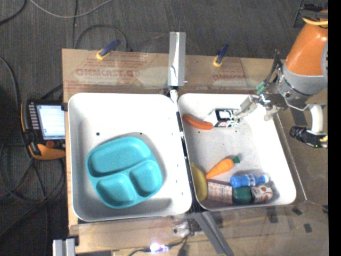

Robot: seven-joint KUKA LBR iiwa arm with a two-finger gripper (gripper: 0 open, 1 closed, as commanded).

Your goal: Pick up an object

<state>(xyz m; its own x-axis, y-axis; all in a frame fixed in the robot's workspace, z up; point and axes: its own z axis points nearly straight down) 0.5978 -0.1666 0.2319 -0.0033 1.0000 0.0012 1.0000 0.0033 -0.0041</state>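
Orange sausage (198, 123) lay just left of hand (233, 120), w/ small gap. Couldn't tell if hand was clenched.

Orange sausage (198, 122) flat near right bin's back left corner, carrot (222, 167) slanted mid-bin.

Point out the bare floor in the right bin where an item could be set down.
The right bin has bare floor in its middle, between the sausage near the far wall and the carrot. Its right side toward the wall is bare too. The near edge is crowded: banana, bottle and cans packed together.
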